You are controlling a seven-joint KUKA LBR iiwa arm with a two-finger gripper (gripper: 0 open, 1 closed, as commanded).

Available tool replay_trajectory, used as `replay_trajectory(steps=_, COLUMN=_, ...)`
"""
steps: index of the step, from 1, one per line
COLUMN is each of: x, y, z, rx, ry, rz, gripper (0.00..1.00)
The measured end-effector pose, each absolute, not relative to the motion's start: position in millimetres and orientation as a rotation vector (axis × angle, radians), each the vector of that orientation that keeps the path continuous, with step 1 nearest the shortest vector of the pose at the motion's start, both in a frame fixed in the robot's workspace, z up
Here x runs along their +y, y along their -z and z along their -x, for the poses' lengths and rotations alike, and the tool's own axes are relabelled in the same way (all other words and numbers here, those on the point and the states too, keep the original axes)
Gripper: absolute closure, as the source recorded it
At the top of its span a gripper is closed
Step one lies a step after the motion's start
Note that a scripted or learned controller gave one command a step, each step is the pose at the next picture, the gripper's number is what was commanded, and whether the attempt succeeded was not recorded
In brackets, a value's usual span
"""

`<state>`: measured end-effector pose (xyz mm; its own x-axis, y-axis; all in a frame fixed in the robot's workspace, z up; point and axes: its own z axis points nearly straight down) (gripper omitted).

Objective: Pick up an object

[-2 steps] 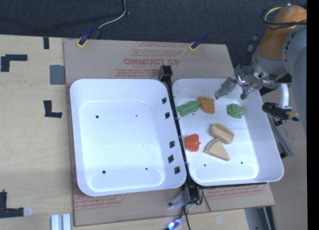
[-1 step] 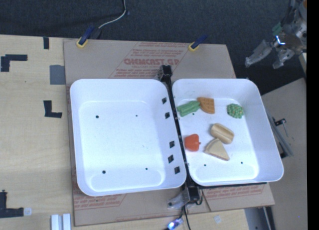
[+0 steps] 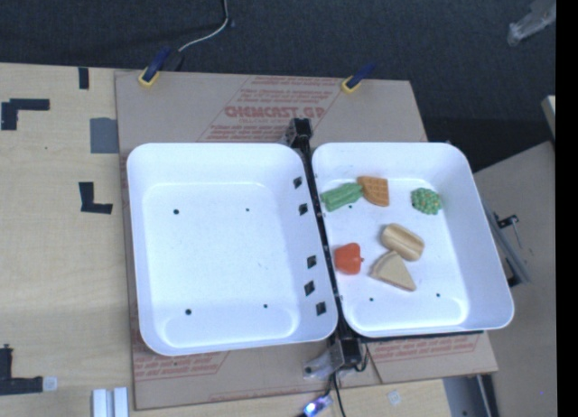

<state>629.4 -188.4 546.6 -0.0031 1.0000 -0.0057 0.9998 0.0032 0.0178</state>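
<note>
Tan wedge (image 3: 394, 272) tip points upper-left | green pod (image 3: 341, 196) lies left-right | gripper state: cannot tell

Six small toy foods lie loose in the right bin (image 3: 452, 167): a green pod (image 3: 341, 196) touching an orange ridged wedge (image 3: 375, 190) near the back, a green knobbly lump (image 3: 425, 200) to their right, a red pepper (image 3: 348, 258), a tan roll (image 3: 403, 241) and a tan wedge (image 3: 394, 273) in front.
</note>
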Motion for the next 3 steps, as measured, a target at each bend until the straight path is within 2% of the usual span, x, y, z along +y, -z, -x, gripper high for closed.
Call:
replay_trajectory(steps=1, x=-226.2, y=-535.7, z=-554.6, rx=2.216, ry=0.002, rz=-2.226, gripper=0.0)
replay_trajectory(steps=2, x=-224.4, y=-536.4, z=-480.8, rx=2.218, ry=0.0, rz=-2.223, gripper=0.0)
replay_trajectory(steps=3, x=-223.8, y=-545.6, z=-484.6, rx=2.219, ry=0.001, rz=-2.219, gripper=1.0)
